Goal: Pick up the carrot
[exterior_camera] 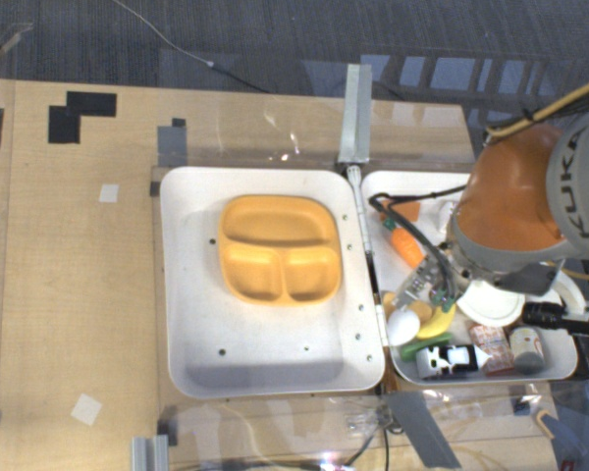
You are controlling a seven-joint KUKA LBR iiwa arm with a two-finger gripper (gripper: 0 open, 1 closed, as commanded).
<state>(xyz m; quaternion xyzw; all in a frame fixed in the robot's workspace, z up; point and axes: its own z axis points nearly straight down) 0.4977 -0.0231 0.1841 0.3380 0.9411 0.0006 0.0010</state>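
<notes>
The orange carrot (406,247) lies in the right bin (412,186), near its left wall, slanting from upper left to lower right. Its lower end runs under the arm's wrist. My gripper (428,283) hangs low over the bin just below and right of the carrot, above a yellow banana-like piece (436,323). The big grey and orange arm (515,204) covers the middle and right of that bin, and I see nothing held.
The left bin (191,292) holds a yellow divided tray (279,248). In the right bin's front lie a white egg (402,324), a black and white item (446,359), a small packet (491,345), a can (526,347) and a white dish (491,304). A black cable (385,204) loops by the carrot's top.
</notes>
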